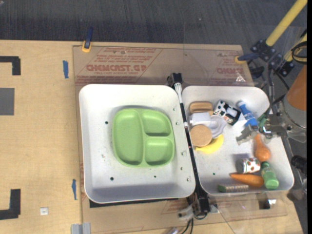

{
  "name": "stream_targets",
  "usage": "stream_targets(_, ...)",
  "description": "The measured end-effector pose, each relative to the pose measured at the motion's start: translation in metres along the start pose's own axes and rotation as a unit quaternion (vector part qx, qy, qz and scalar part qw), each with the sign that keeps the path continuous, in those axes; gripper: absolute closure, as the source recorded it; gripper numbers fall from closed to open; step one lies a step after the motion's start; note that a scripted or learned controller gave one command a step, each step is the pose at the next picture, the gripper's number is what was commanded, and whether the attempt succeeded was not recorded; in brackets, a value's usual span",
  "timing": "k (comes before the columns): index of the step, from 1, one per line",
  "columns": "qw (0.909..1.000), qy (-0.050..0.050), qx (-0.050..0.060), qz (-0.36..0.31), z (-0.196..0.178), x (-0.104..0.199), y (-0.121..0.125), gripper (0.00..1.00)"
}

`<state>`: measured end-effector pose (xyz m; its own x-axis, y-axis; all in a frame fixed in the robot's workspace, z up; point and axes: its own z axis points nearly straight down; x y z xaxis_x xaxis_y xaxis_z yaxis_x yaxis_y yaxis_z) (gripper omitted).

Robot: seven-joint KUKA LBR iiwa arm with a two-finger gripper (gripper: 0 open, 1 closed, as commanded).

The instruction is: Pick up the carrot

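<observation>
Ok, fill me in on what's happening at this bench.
A robot arm reaches in from the right over the right bin, which holds a jumble of toy items. Its gripper sits near the bin's right side. The carrot lies near the front, apart from the gripper. The left bin holds a green divided plate.

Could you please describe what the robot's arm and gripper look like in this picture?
At the right edge the arm shows as a rounded orange band with grey housing below it. The gripper is a small metallic grey assembly with silver, angular parts, reaching over the right white bin. Dark cables and black fittings hang behind it, near a yellow pole.
</observation>
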<state>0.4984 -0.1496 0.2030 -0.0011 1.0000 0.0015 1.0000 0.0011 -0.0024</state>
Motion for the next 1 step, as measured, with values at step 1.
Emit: stream_targets(1, 0.9979, 0.000, 0.002, -0.064, 0.0711, -0.0438, 0.0104, 0.00)
